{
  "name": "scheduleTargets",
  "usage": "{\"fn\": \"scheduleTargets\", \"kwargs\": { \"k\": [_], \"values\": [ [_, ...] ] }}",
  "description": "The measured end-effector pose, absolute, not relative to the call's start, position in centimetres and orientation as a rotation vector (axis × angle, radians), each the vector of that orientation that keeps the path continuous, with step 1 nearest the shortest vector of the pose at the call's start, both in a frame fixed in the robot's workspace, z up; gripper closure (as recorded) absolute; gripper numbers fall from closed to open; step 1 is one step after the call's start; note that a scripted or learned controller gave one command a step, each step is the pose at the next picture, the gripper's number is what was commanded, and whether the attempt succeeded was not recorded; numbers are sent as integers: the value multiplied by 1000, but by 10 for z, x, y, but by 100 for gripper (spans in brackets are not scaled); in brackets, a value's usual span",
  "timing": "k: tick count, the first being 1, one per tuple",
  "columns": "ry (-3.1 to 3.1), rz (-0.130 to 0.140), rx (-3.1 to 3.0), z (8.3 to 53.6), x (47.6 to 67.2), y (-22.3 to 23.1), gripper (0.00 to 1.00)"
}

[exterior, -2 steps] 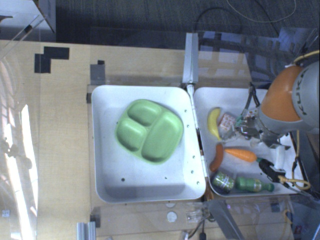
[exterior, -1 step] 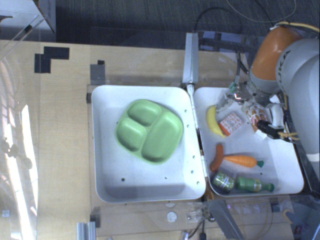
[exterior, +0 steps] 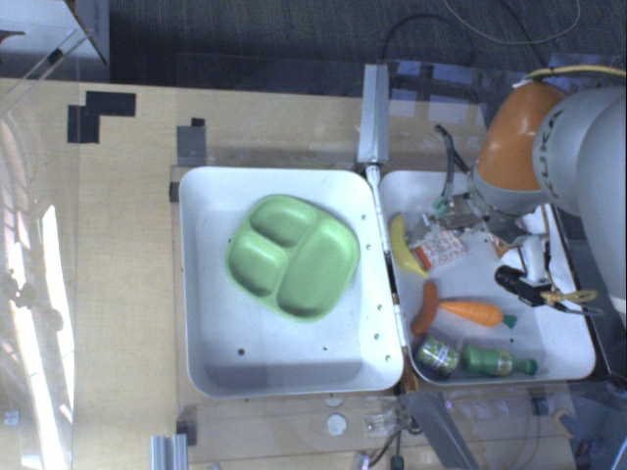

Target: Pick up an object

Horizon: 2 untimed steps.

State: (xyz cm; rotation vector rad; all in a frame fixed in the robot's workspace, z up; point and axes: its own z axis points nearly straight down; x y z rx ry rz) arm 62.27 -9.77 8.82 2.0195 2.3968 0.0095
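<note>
Two white bins are seen from above. A green divided plate [exterior: 292, 256] is held in the left bin [exterior: 211, 360]. In the right bin [exterior: 578, 360], a banana [exterior: 401, 247] lies at nine o'clock, a carrot [exterior: 472, 312] centrally, a green bottle [exterior: 498, 363] at six. The grey arm [exterior: 573, 155] is positioned at one o'clock.

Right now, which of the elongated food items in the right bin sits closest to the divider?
The banana: yellow, lying along the right bin's left wall. The sausage lies farther in below it, and the carrot farther right.

Light wooden bench [exterior: 108, 292] bearing two shallow white bins side by side: left bin [exterior: 211, 360] and right bin [exterior: 573, 355], with black tape marks [exterior: 96, 114] near the far-left corner.
</note>
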Motion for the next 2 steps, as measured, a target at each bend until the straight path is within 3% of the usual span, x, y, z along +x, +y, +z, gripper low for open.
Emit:
{"fn": "scheduleTargets", "kwargs": {
  "k": [1, 2],
  "values": [
    [2394, 17, 2015, 100, 625, -97, 100],
    [2407, 10, 2005, 217, 604, -78, 100]
  ]
}}
